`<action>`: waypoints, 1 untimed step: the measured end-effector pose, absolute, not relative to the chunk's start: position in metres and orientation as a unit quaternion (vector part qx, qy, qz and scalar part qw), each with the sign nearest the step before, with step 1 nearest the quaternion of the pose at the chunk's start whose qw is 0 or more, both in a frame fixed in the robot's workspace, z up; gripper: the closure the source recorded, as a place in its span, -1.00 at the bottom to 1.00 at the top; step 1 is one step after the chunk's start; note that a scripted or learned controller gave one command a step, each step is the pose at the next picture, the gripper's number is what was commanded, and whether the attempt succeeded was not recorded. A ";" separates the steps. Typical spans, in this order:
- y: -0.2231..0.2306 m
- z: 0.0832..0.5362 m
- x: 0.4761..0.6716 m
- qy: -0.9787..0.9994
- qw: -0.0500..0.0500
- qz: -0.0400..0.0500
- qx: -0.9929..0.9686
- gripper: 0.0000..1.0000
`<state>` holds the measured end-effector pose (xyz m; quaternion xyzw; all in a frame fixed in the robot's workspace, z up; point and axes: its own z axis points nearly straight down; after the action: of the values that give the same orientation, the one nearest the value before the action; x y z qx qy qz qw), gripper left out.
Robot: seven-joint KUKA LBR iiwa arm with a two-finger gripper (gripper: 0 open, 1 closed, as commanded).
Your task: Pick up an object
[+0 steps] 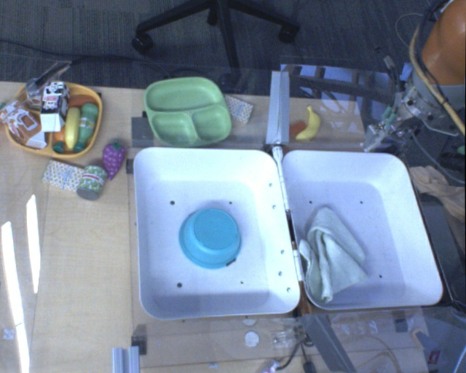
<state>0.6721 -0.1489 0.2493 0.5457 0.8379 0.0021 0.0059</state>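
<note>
Cloth (333, 251), crumpled, lay in the right bin (393, 182), long axis running toward the bin's near edge; the tool (384, 125) hung beyond the bin's far rim, grip unreadable.

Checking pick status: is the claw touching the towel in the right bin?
Apart. The camera view shows the claw up past the right bin's far rim, with bare bin floor between it and the crumpled towel.

A dark carpeted floor (95, 29) is seen at the far side, where the black star base of an office chair (218, 22) stands, while the pale wooden worktop (73, 277) at the left is streaked by bright reflected light.
</note>
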 end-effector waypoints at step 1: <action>-0.168 0.236 0.670 0.887 0.003 0.001 0.462 1.00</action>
<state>0.6702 -0.1684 0.2359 0.4618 0.8870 0.0009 0.0033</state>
